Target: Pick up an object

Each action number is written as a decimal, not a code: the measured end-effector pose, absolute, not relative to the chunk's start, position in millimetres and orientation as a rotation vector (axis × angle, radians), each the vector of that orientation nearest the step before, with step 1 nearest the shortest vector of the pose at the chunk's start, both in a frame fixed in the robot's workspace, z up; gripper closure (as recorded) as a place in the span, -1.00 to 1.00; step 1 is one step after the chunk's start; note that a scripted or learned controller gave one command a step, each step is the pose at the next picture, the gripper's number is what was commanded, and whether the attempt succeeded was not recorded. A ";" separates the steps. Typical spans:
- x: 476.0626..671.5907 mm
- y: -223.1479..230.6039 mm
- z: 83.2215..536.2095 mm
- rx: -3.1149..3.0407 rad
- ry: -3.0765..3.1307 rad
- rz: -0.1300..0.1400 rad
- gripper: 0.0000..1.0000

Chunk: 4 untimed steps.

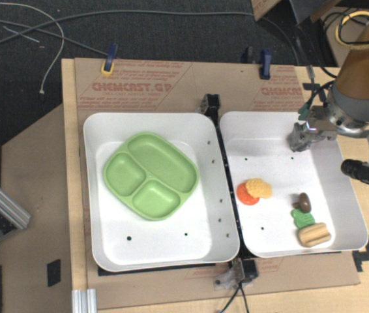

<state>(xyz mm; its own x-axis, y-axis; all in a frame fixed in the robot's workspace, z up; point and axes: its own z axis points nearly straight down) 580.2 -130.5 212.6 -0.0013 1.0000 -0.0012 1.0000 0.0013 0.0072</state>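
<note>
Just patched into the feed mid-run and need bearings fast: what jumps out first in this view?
The green three-compartment tray lying in the left bin draws the eye first. In the right bin, small toy foods cluster near the front: an orange-and-yellow piece, a dark brown piece, a green piece and a tan roll. The gripper hangs over that bin's far right corner, away from them.

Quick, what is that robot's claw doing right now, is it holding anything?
Gripper: over the back of the right-hand shallow white bin; whether it is open, closed or holding something cannot be told.
</note>
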 end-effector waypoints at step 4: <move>617.0 29.7 251.3 2.215 2.227 0.004 1.00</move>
<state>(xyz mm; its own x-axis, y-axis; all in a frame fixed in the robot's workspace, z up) 617.0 29.7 251.3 -0.0053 1.0000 0.0015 1.0000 0.0053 0.0019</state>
